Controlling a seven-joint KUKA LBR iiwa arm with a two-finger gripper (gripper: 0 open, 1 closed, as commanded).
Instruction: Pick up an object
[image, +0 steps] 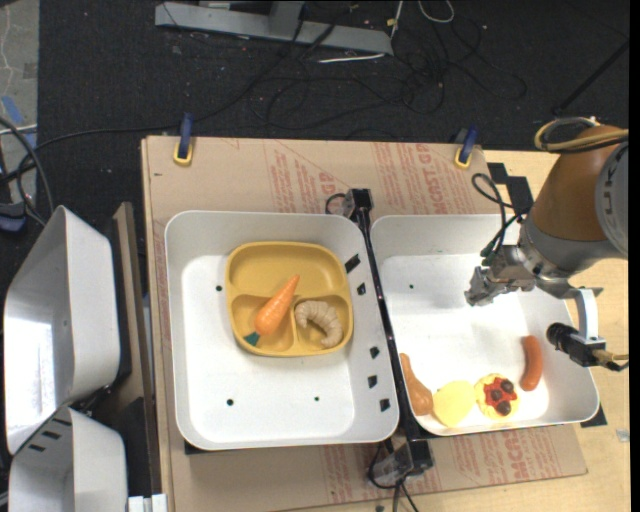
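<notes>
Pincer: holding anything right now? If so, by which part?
Nothing held. The pincer hovers over bare floor of the shallow white right-hand bin, apart from the toy foods along its near edge.

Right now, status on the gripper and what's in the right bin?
Gripper low over right bin, upper part, nothing seen in it. Sausage, drumstick, yellow disc, small pizza along near edge. Nothing in the way.
</notes>
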